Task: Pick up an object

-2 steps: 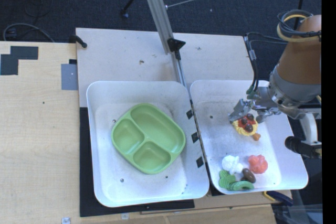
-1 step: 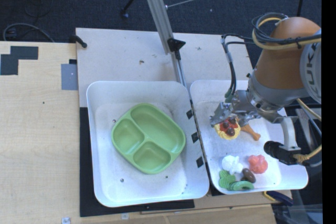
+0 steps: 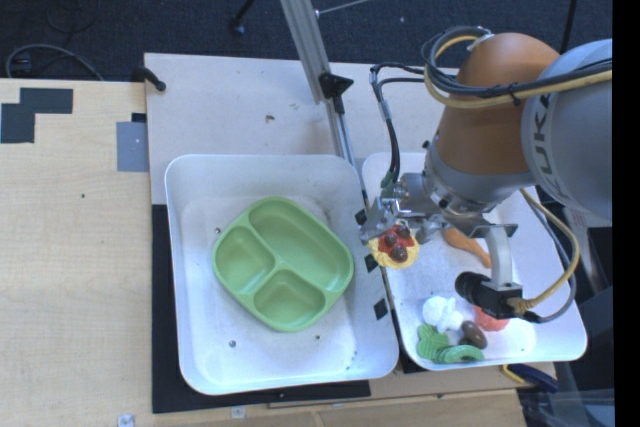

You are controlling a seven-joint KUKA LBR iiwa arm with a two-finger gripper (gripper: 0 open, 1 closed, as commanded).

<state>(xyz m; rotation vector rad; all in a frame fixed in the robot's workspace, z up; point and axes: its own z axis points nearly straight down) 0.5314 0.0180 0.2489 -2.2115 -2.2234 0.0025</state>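
Observation:
My gripper (image 3: 393,233) hangs over the left rim of the right bin (image 3: 560,340), below the grey arm with its orange band. A small yellow and red toy (image 3: 393,249) sits between the fingertips, overlapping the bin's rim, and the fingers look shut on it. The arm's body hides much of the right bin's far part.
A green divided plate (image 3: 283,262) lies in the left bin (image 3: 190,215). In the right bin lie an orange carrot-like piece (image 3: 467,241) and a cluster of white, green, brown and red toys (image 3: 452,325). A slanted aluminium rail (image 3: 305,15) stands behind the bins.

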